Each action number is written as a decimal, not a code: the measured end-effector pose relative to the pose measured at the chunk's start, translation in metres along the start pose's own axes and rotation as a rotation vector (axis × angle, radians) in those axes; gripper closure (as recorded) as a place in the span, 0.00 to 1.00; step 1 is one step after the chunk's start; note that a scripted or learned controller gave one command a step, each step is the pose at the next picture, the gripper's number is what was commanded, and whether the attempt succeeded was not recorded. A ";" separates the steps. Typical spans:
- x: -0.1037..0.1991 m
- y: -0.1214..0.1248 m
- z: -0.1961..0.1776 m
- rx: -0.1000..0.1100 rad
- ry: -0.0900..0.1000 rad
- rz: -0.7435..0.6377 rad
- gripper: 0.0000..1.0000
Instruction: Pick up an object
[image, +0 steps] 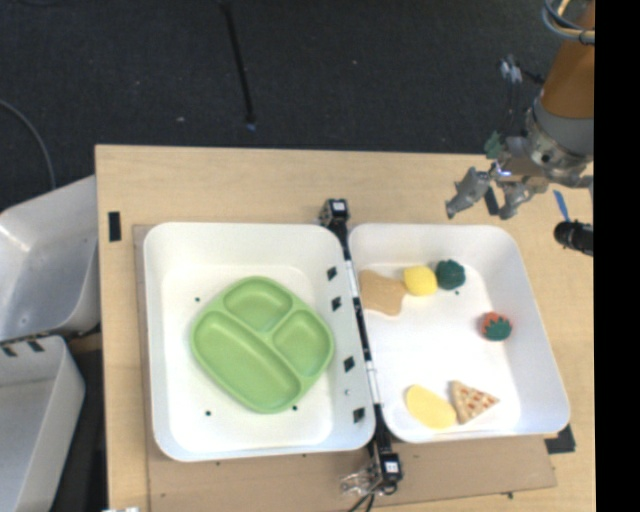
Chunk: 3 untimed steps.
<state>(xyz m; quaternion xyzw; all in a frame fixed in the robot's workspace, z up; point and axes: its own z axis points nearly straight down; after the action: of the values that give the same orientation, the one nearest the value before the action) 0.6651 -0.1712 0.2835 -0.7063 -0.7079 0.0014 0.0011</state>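
My gripper hangs above the far edge of the right bin, fingers spread open with nothing between them. In the right bin lie a tan flat piece, a yellow ball, a dark green round object, a small red and green object, a yellow oval and a pizza slice toy. The nearest things to the gripper are the yellow ball and the dark green object, below and to its left.
The left bin holds a green divided plate. A black clip sits at the far end of the seam between the bins. The wooden bench top borders both bins.
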 end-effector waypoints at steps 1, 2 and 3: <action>0.000 0.004 0.067 0.006 0.001 0.000 0.00; 0.003 0.009 0.115 0.005 0.001 -0.003 0.00; 0.003 0.011 0.183 0.005 0.001 -0.004 0.00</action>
<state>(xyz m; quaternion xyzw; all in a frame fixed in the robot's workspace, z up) 0.6754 -0.1685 0.1010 -0.7049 -0.7092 0.0030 0.0032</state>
